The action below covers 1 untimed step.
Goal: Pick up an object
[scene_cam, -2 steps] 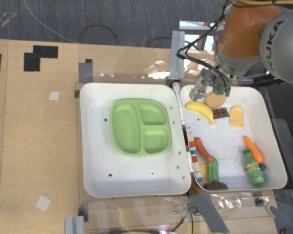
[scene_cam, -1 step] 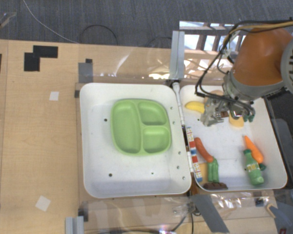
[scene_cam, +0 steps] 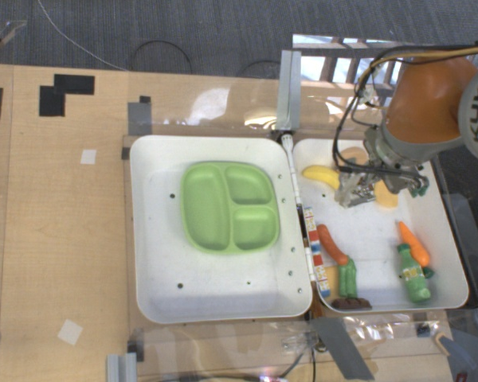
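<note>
Your two-finger metal pincer [scene_cam: 357, 194] hangs low over the far part of the right-hand shallow white bin [scene_cam: 454, 237], but from this high slanted view you cannot tell whether it is wide or narrow; the tips merge into a grey blur against the bin floor. Nothing can be made out between them. Just left of the pincer lies a yellow plastic banana [scene_cam: 320, 177], its right end close to or under the metal, which of the two is unclear. On the other side, a pale yellow flat piece [scene_cam: 388, 199] peeks out from beneath the wrist, mostly covered. Another pale rounded shape [scene_cam: 351, 157] sits behind the cables, too hidden for you to name.

Above the pincer, the arm's grey wrist and orange band [scene_cam: 426, 102] reach in from the right and are cut off at the frame edge, with black cables looping across.

Nearer in the same bin you see an orange carrot-shaped toy [scene_cam: 413, 243] touching a green bottle-shaped toy [scene_cam: 416, 278], then a red sausage-like toy [scene_cam: 331, 243], a small green object [scene_cam: 347, 278] and a dark brown piece [scene_cam: 351, 302] at the near rim.

The left-hand white bin [scene_cam: 155, 293] holds a light green divided plastic plate [scene_cam: 227, 207].
</note>
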{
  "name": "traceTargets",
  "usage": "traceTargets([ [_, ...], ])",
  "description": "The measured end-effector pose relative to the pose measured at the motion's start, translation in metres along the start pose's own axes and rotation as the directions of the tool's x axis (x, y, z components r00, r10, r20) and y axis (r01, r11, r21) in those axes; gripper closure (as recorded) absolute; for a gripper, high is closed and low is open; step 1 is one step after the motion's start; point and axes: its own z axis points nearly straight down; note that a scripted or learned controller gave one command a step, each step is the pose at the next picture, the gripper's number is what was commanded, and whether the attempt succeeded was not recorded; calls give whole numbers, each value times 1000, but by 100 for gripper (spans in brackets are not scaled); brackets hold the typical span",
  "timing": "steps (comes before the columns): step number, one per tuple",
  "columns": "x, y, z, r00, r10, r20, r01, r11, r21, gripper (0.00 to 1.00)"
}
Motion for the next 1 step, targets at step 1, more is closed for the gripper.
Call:
traceTargets([
  [1,-15,-52,18,970,-245,3,245,970,2,100],
])
